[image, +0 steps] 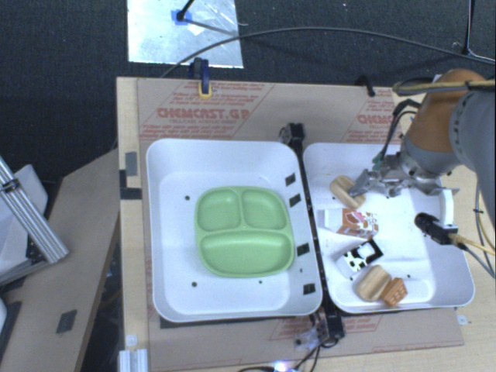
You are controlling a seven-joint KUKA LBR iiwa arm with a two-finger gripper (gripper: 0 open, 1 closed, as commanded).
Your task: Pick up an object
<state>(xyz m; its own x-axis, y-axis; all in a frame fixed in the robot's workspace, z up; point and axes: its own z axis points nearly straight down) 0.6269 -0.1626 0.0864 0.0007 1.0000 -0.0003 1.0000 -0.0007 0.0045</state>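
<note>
The right bin (457,273) holds several small objects. A tan roll-shaped piece (343,191) lies at its upper left. Below the roll lies a white and orange carton (354,222), then a black-and-white checkered item (360,256). Near the bin's front edge a tan wooden block (372,282) sits against a small orange piece (395,291). My gripper (365,182) reaches in from the right, low over the bin, with its tip right beside the tan roll's right end. Whether it touches the roll is unclear.
In the left bin (167,208) a green divided plate (245,231) takes up the middle. A black divider strip (304,208) runs between the two bins. The grey arm with its orange band (442,118) hangs over the right bin's upper right corner.
</note>
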